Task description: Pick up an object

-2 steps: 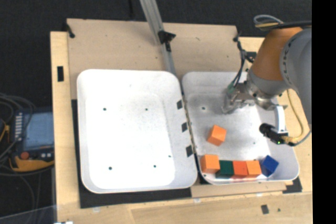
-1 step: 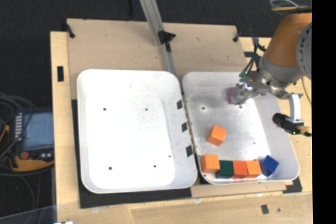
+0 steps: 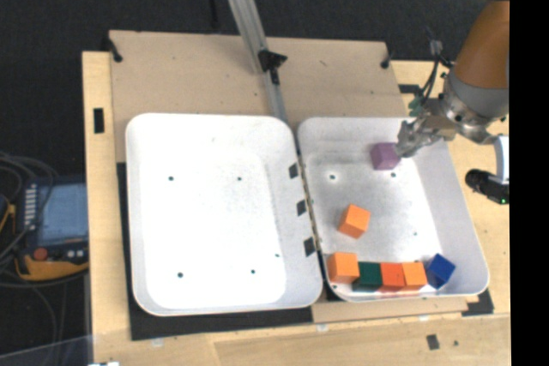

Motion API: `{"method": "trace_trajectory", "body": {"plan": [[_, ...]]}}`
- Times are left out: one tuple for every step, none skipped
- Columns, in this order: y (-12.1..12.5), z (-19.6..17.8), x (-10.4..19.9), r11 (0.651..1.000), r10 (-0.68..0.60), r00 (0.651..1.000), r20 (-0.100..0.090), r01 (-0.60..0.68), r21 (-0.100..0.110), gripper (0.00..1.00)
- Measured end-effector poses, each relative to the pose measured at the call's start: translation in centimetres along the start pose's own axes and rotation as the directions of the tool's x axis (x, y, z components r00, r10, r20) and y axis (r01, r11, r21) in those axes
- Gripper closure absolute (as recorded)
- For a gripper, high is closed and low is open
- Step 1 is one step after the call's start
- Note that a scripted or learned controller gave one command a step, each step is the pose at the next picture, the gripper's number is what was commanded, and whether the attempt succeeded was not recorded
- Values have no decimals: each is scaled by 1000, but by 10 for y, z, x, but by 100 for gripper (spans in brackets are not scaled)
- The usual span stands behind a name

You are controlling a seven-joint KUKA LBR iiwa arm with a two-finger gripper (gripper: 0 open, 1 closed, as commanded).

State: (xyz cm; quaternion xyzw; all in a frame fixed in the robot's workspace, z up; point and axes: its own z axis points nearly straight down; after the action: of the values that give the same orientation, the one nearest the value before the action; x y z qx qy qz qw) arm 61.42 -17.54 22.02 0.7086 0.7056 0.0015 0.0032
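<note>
Hovering pincer point(image 3: 410, 139) touching purple block point(image 3: 384, 155); finger spread unclear; right bin point(image 3: 459, 210)

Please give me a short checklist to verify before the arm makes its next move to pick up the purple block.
1. Claw is beside the purple block: ok.
2. Block is between the fingers: cannot tell.
3. Purple block stands apart from other blocks: ok.
4. Lone orange block lies away from the claw: ok.
5. Row of blocks along the near wall of the right bin, ending with the blue block, is far from the claw: ok.
</note>
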Motion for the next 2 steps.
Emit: {"method": "trace_trajectory", "body": {"plan": [[2,-51,-2,1000,-7,1000,0,7,0,100],[0,-56,50,1000,-11,1000,-3,11,5,100]]}}
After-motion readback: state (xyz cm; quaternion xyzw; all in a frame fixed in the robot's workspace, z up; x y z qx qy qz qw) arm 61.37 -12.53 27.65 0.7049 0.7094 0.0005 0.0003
